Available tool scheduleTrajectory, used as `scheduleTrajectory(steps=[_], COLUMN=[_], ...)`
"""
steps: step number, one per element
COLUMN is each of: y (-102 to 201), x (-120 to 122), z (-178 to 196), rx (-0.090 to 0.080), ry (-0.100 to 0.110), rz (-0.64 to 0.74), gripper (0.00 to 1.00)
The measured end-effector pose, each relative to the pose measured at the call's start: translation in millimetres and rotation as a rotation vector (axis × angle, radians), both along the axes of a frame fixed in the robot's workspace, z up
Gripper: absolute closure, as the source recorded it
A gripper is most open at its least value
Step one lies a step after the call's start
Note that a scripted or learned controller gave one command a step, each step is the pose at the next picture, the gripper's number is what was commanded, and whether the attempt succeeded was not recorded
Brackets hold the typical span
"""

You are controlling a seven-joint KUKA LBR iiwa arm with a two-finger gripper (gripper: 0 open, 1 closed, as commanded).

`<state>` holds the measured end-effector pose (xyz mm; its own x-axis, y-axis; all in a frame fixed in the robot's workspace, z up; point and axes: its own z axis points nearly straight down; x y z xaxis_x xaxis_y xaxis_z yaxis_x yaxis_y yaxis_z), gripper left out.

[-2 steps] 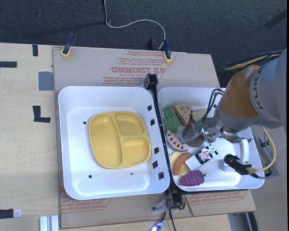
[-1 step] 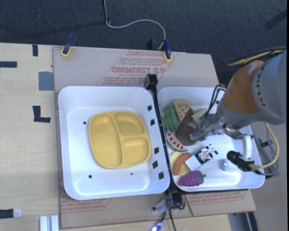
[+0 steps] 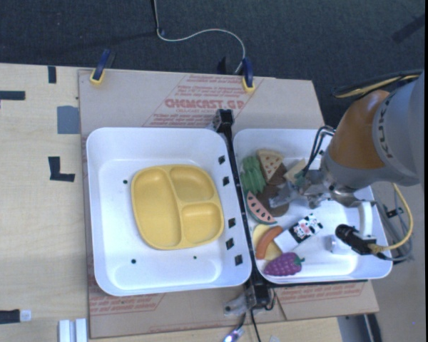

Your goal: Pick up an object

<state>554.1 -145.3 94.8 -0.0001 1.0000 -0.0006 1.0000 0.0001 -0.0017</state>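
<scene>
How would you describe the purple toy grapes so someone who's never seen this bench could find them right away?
Start at the right-hand white bin, the one crowded with toy food. Follow its near edge to the grapes, a small bumpy cluster just below the orange carrot. It is the one purple thing among green, brown, red and orange pieces.

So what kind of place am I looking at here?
Most likely a robotics lab test bench. Two white bins sit clamped on cardboard, one holding a yellow divided plate, the other toy food such as purple grapes, with a robot arm reaching in.
</scene>
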Motion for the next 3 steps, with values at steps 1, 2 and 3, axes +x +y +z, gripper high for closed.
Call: scheduleTrajectory(steps=[1, 2, 3], y=[32.9, 32.4, 32.4], x=[-63.9, -62.6, -62.7], z=[-9.7, 0.0, -0.3], rx=[-0.001, 0.000, 0.001], ry=[-0.002, 0.000, 0.000], rz=[-0.001, -0.001, -0.001], gripper=[0.00, 1.00, 0.00])
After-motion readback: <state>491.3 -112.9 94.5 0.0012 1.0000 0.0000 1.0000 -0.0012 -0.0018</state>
